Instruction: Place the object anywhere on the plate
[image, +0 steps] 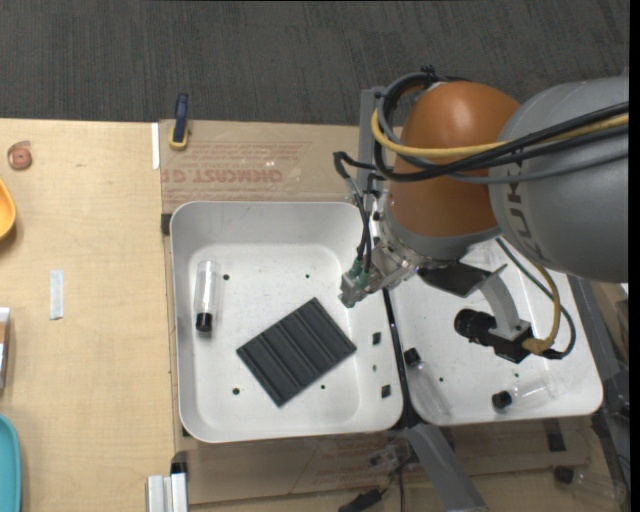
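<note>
The gripper (354, 286) hung at the right-hand rim of the left bin (185, 330), under the bulk of the arm's orange band (450, 140). From above, it could not be told whether the claw stood apart or together, or whether anything was caught in it. The plate (297, 350), a dark ribbed slab, lay just beside the claw, down and to its left in the view. It lay flat on the bin floor and skewed, with its long sides and ribs running from lower left to upper right, so its upper right corner was the part nearest the claw. Which thing was meant to go on it was not plain. A clear tube (204, 295) with a dark cap lay well to the claw's left, about level with it. Its long axis ran up and down the view with the cap toward the viewer, and it lay apart from the plate. Another clear piece (522, 390) with a dark end lay in the right bin (590, 395), well off to the claw's lower right. By my judgement the move turned on that short diagonal from claw to plate corner: a held object needed only a small shift down and left. Otherwise the tube called for a reach straight left, past the plate's upper corner.
</note>
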